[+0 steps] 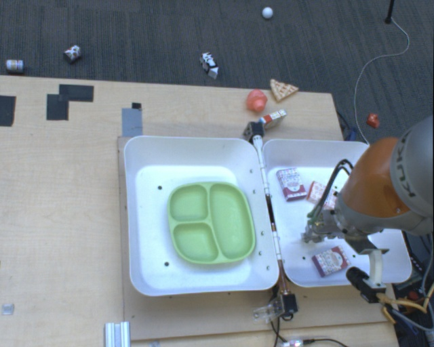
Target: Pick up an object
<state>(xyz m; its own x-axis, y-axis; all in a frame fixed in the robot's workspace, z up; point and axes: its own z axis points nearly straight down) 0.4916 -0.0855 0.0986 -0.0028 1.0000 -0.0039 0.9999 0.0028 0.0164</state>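
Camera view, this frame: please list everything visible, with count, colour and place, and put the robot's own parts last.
White bins: 2, side by side on the bench, left bin, right bin.
Divided plate: 1, light green, three compartments, in the left bin.
Small packets: 3, red and white, in the right bin: one upper left, one partly behind the arm, one at the bottom.
Ball: 1, red, on the bench above the bins.
Pizza-slice toy: 1, tan, at the bench's far edge.
Small ball: 1, white, on the floor.
Arm: 1, grey with orange band, over the right bin.
Gripper: 1, low in the right bin.
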